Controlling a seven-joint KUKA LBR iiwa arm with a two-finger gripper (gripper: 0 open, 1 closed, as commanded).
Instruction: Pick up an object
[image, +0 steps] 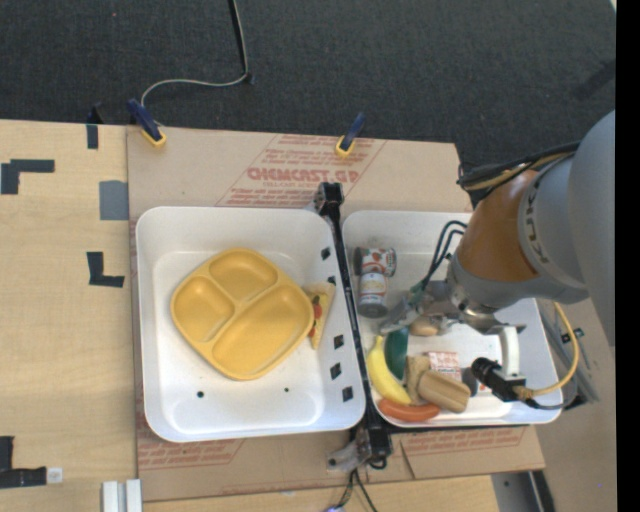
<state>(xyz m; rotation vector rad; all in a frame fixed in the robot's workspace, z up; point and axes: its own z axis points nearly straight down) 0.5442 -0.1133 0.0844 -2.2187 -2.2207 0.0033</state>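
Over the right bin (548, 345) we see our grey arm with its orange band reaching in from the right, the end effector (418, 312) low among the objects; we cannot tell its state. Just left of it lies a small can (374, 277) on its side. Nearer to us sit a yellow banana (384, 374), a green item (397, 352), a red-and-white packet (444, 362), a tan cylinder (444, 391) and an orange carrot-like piece (408, 411). Across the divider, the left bin (160, 330) holds a yellow divided plate (240, 312) on the counter (60, 330).
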